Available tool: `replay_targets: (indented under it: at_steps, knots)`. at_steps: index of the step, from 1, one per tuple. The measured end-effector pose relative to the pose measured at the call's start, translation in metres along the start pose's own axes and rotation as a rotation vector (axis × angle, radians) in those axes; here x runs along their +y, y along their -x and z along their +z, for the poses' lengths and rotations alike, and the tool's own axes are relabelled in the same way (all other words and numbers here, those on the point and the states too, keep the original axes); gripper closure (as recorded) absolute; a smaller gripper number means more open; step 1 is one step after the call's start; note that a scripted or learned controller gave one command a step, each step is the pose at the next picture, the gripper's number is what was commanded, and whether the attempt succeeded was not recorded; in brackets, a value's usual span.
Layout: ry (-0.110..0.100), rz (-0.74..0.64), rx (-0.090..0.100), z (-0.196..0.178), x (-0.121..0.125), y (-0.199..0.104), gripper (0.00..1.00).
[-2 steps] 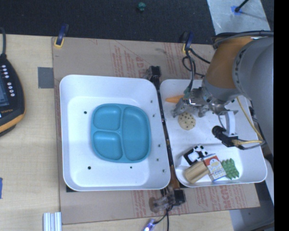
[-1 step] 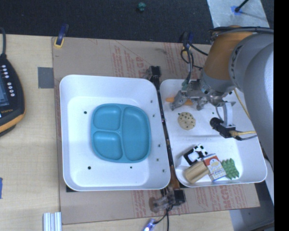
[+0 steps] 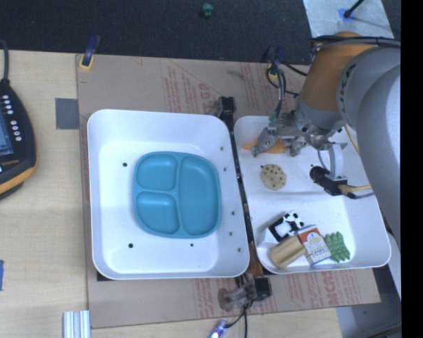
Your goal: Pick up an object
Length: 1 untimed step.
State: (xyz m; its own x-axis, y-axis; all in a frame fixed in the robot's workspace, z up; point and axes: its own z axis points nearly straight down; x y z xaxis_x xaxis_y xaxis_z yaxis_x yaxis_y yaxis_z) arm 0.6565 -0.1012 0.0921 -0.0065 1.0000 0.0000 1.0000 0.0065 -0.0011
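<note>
Round speckled tan cookie [image 3: 273,177] in right white bin [image 3: 366,255], light, crumbly; grip across edges. Pincer [image 3: 278,141] nearby, state can't tell.

This is looking like a robot lab: a robot arm [image 3: 359,83] is reaching over white bins [image 3: 99,189], with a control pad [image 3: 3,136] sitting far left.

Round tan cookie [image 3: 273,177] flat in right bin's [image 3: 370,248] upper half

Grey arm [image 3: 370,83] — orange band [image 3: 331,65], black cables — metal end effector [image 3: 282,141].
</note>
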Motion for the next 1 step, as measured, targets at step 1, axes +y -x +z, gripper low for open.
replay_targets:
  at_steps: [1]
  knots:
    - [-0.004, 0.002, -0.001, 0.0007, -0.0739, -0.0068, 0.0]
